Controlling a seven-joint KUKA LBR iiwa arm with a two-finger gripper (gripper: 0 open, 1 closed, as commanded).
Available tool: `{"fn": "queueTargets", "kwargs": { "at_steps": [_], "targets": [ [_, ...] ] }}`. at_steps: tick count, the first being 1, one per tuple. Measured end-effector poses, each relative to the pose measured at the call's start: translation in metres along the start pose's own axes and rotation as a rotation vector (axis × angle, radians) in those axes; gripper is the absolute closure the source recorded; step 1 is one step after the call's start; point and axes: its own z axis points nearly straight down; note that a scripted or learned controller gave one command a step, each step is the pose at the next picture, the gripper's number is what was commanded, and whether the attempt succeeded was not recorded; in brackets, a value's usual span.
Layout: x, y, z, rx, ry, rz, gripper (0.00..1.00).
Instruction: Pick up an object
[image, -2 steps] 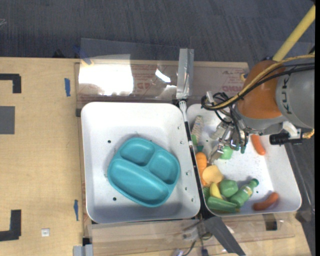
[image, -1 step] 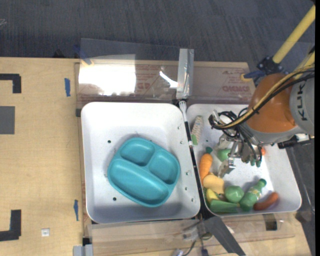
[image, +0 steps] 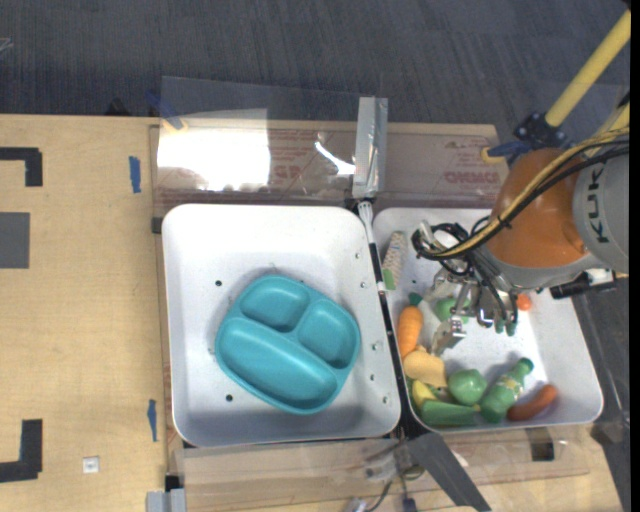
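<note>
Two white bins (image: 190, 240), end effector (image: 470, 318) over toy food (image: 455, 385), grip state unclear

The pincer (image: 470, 315) is blurred amid cables, so its grip is unreadable. The arm (image: 560, 215) above it runs off the right edge. Below it, overlapping toy vegetables (image: 470, 390) partly hide each other.
</note>
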Motion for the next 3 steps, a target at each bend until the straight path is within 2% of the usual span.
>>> {"fn": "queueTargets", "kwargs": {
  "at_steps": [1, 2, 3],
  "targets": [
    [0.006, 0.000, 0.000, -0.002, -0.001, 0.035, 0.00],
    [0.026, -0.002, -0.001, -0.002, -0.003, 0.168, 0.00],
    [0.014, -0.078, -0.040, 0.003, 0.006, 0.310, 0.00]
  ]
}}
